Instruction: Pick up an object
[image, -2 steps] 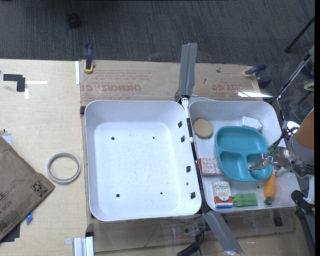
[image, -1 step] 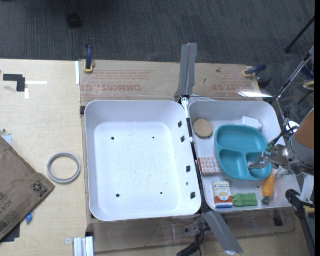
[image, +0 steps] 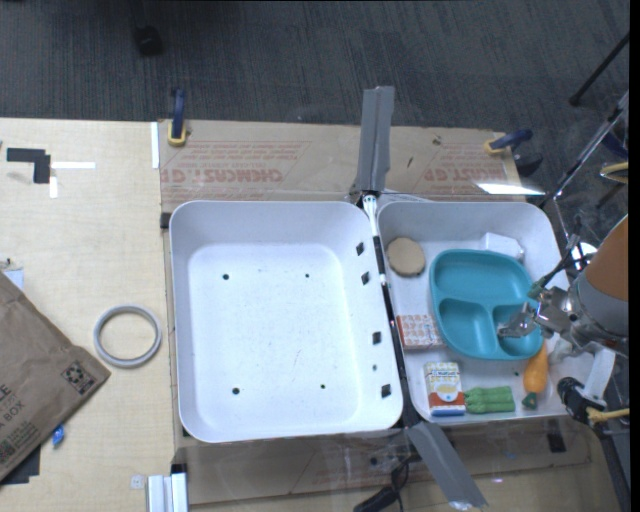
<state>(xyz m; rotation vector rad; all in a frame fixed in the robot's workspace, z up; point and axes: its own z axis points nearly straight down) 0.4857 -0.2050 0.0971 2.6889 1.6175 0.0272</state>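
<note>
The right bin holds a teal divided dish, a round tan bun, a small red-patterned packet, a little carton, a green toy vegetable, an orange carrot and a white piece behind the dish. My gripper reaches in from the right and hangs over the dish's near right corner, just above the carrot. I see nothing held in it.
The left bin sits beside the right one, with a raised divider between them. On the bench to the left lie a tape ring and a brown cardboard box. Clamps stand at the back edge.
</note>
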